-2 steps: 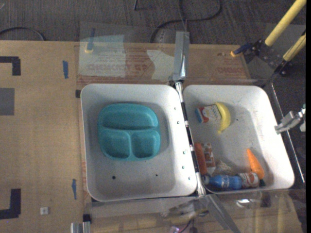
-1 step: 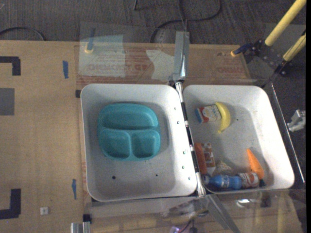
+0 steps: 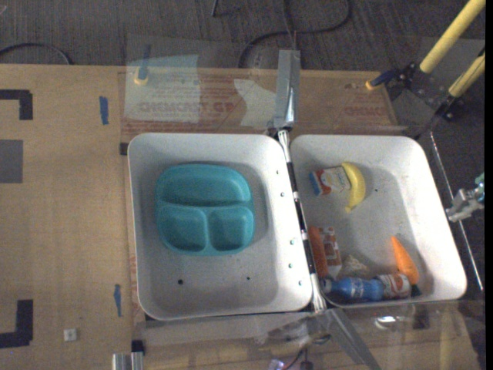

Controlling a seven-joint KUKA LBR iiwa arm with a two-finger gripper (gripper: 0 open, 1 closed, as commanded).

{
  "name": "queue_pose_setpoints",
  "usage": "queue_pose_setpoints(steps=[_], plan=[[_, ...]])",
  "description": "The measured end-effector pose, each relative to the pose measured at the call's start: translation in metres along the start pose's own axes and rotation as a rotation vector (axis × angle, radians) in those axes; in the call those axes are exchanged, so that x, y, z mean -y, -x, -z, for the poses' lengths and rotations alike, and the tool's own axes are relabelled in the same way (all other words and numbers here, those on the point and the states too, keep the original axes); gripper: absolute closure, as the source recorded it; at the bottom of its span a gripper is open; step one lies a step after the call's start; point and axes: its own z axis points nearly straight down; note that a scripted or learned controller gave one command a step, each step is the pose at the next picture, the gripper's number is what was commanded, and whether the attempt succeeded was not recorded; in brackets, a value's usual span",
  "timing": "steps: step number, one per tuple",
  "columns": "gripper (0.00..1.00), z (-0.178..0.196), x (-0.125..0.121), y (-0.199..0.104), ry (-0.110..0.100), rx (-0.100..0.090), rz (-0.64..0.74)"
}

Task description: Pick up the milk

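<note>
The milk [image 3: 330, 180] is a small white carton with red and blue print. It lies on its side in the upper left part of the right bin [image 3: 431, 168]. A yellow banana [image 3: 354, 185] lies right against the carton's right side.
In the right bin's lower part lie an orange carrot [image 3: 404, 259], a blue bottle [image 3: 360, 289] and an orange-red packet [image 3: 326, 250]. The left bin [image 3: 146, 206] holds a teal divided plate [image 3: 205, 208]. A small metal fitting [image 3: 465, 200] sits at the right bin's outer rim.
</note>
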Motion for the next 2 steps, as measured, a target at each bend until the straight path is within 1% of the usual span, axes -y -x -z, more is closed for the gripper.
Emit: queue_pose_setpoints(steps=[1,2], plan=[[1.0,0.165,-0.025,0.003,0.003,0.002,-0.104],[1.0,0.175,-0.027,0.001,0.006,0.006,-0.1]])
